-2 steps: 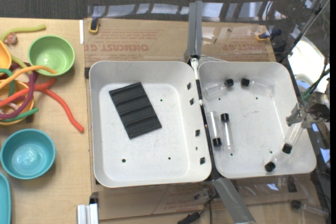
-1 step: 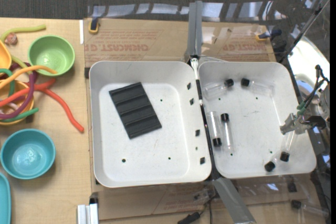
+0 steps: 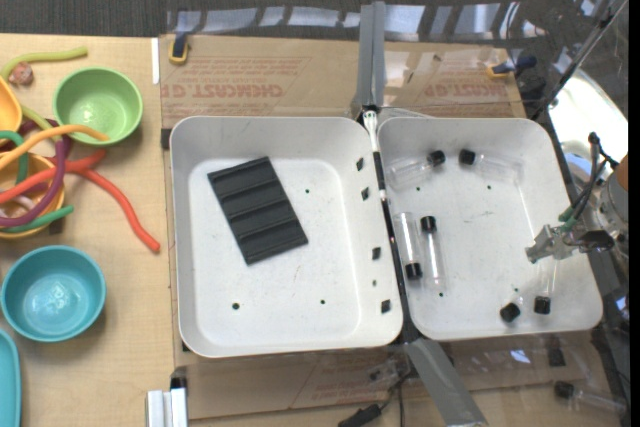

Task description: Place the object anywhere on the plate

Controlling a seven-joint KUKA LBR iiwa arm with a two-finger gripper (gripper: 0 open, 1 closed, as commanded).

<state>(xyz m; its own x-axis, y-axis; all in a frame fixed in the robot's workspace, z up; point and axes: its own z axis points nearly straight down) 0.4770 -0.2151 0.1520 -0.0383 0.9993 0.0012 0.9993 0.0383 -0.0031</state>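
Note:
A black ribbed plate [image 3: 257, 209] lies at a slant in the left white bin [image 3: 200, 315]. Several clear tubes with black caps lie in the right bin [image 3: 480, 325]: two side by side near its left wall [image 3: 431, 248], two near the back [image 3: 485, 163], and two short ones at the front right [image 3: 510, 312]. My gripper [image 3: 549, 246] hangs over the right bin's right edge, above and apart from the short tubes at the front. I see nothing held in it.
Left of the bins, a wooden table holds a green bowl [image 3: 97, 106], a teal bowl [image 3: 52, 292] and coloured cords [image 3: 60, 165]. A divider rail [image 3: 375, 165] runs between the two bins. Cables and a frame stand at the far right.

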